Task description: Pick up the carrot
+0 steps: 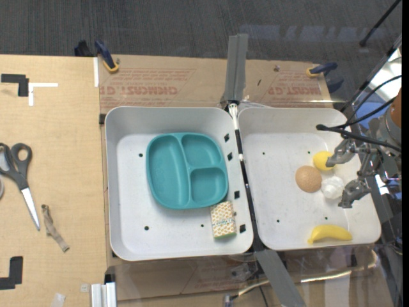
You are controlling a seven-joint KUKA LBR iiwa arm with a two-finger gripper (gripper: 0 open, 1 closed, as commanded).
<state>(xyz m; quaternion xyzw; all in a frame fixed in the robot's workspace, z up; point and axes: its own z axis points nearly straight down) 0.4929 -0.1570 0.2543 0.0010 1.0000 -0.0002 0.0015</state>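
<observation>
1. Firstly, we see the gripper (pixel 346 173) over the right part of the right bin (pixel 275 232), close to its right wall. Its two fingers stand apart, one farther from us and one nearer, and nothing is held between them.
2. We cannot tell which thing is the carrot. No thing in the right bin has a shape that we can surely read as one.
3. Just left of the gripper lie three small things close together: a brown round thing (pixel 308 178), a yellow round thing (pixel 323 161) touching its upper right side, and a small white thing (pixel 331 188) at its lower right.
4. The white thing lies just beside the nearer finger; whether they touch, we cannot say. The yellow round thing lies just beside the farther finger.
5. A yellow curved thing (pixel 330 235), like a banana, lies near the front wall of the right bin, apart from the group.
6. The left bin (pixel 121 190) holds a teal divided plate (pixel 188 170) in its middle and a small patterned box (pixel 223 220) just beside the plate's front right corner.
7. On the bench, well to the left of both bins, lie scissors (pixel 21 178).
</observation>
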